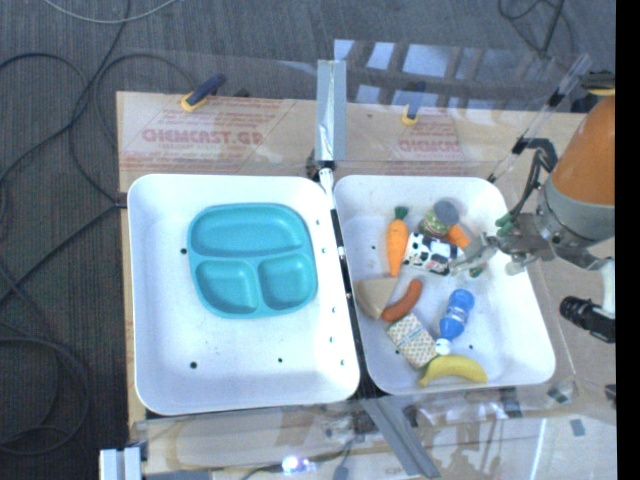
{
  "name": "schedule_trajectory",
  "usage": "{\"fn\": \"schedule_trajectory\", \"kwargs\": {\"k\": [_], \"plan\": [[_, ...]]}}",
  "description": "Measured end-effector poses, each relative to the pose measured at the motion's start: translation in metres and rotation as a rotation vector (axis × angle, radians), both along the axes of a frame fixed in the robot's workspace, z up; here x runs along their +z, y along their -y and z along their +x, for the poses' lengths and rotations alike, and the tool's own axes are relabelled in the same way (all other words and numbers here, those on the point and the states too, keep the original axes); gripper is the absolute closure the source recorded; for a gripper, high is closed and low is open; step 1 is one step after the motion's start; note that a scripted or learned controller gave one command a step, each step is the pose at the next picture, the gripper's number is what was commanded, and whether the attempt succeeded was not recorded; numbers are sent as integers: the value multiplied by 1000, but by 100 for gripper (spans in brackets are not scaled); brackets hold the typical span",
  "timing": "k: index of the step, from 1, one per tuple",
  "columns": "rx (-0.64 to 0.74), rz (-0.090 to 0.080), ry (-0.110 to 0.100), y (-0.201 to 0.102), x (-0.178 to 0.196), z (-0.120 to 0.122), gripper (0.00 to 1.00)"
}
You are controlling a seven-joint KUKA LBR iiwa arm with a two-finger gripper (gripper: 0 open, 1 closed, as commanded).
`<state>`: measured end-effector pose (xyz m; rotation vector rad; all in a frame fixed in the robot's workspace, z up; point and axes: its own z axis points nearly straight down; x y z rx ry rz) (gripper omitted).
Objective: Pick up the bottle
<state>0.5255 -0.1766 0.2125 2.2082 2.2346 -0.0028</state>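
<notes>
Left bin (160,368) has one teal divided tray (252,258) in it. Right bin (530,353) is the busy one: one carrot (397,245), one sausage (402,299), one wedge, one patterned block, one banana (452,371), one cow toy (431,256), and one blue bottle (456,314) lying in the middle, cap toward the bin's front edge. Looks like the approach step: tool (484,255) hangs over the bin's right side, fingers spread, nothing between them. Next it'd need to shift toward the front and drop onto the bottle.
</notes>
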Motion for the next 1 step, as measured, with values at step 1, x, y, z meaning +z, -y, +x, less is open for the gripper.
{"fn": "schedule_trajectory", "kwargs": {"k": [1], "plan": [[-28, 13, -7, 40, -101, -14, 0]]}}
